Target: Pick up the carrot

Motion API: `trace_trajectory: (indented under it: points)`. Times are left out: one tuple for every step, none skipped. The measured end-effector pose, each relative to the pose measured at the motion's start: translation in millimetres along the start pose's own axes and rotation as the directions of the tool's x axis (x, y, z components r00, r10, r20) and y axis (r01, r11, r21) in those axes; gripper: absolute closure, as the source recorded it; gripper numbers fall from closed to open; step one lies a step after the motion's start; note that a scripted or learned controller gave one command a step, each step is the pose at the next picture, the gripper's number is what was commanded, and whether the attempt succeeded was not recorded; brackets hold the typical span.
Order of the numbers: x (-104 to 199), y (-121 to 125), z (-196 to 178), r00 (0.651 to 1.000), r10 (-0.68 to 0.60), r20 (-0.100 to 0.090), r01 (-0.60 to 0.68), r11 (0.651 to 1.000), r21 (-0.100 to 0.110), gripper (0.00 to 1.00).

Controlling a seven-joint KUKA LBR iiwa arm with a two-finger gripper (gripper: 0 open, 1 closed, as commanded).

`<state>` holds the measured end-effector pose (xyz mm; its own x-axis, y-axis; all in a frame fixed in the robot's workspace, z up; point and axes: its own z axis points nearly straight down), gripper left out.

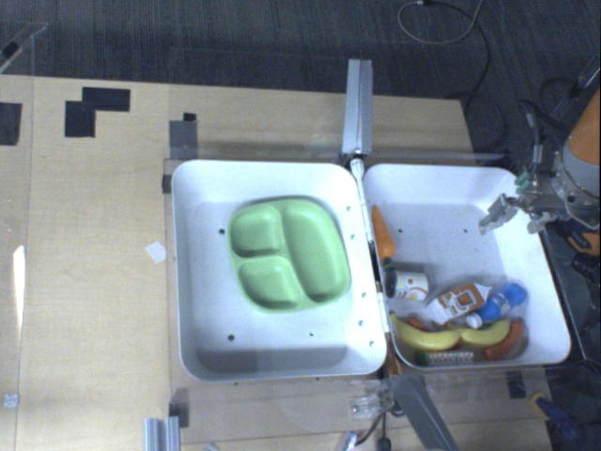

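Lying against the right bin's (441, 181) left wall: carrot (381, 232), well apart from the gripper (507, 210). Gripper at the bin's upper right; finger state cannot be told.

An orange carrot (381, 234) lies lengthwise against the left wall of the right-hand bin (441, 178) — slim, tapering, one end toward the bin's far side, the other toward the clutter of items at the near end. It rests flat on the white floor — nothing grips it.
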<state>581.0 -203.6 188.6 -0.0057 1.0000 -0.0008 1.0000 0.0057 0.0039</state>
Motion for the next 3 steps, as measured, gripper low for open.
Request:
trace_trajectory:
  points:
    - [43.4, 14.1, 100.3, 0.912, 0.410, -0.002, -0.410, 0.912, -0.005, 0.00]
    - [45.5, 17.1, 87.5, 0.916, 0.401, -0.004, -0.401, 0.916, -0.011, 1.00]
    - [78.2, 38.0, 99.5, 0.973, 0.231, 0.000, -0.231, 0.973, -0.007, 1.00]
